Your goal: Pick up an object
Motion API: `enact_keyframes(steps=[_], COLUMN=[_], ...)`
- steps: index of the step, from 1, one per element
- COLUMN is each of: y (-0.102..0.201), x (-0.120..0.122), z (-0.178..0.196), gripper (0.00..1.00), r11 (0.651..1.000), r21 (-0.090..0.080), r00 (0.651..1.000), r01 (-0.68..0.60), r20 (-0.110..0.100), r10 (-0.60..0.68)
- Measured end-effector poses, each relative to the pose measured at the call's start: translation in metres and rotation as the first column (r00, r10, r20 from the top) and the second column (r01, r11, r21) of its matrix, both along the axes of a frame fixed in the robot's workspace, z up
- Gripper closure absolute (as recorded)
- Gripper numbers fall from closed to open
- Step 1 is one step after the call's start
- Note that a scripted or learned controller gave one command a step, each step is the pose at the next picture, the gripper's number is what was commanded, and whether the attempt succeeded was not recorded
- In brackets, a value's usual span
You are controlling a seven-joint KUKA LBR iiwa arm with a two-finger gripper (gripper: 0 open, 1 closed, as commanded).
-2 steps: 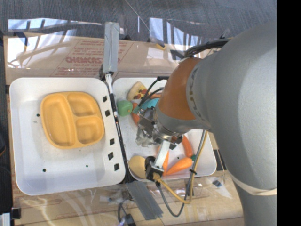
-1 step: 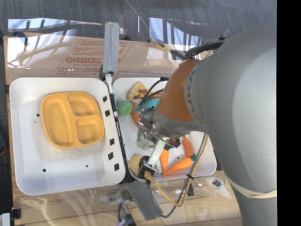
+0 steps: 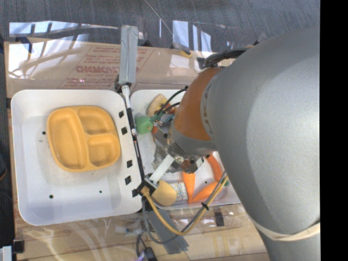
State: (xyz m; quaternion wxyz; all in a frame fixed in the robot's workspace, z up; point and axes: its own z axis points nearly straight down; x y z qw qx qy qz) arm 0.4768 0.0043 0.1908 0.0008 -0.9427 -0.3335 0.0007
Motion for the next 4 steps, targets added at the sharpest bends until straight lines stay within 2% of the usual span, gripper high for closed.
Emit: enact_keyframes(steps=[1,2,3,4], y=[0.014,0.025,-0.030,-0.014], x=[0.000,0.021,0.014,-0.001], z=[0.000,0.003,-0.001,-0.001], gripper=[1.00,1.00,1.00,1.00], r11=[0.992,0.908,0.999,1.000], r21=[-0.001,-0.001,0.001,0.002], r00=[0.992,0.908,0.999,1.000], r01=[0.128,0.419,-0.050,0.004], r20=[0.001,-0.003,-0.005,-0.007], r10=[-0.128,-0.419,0.050,-0.004])
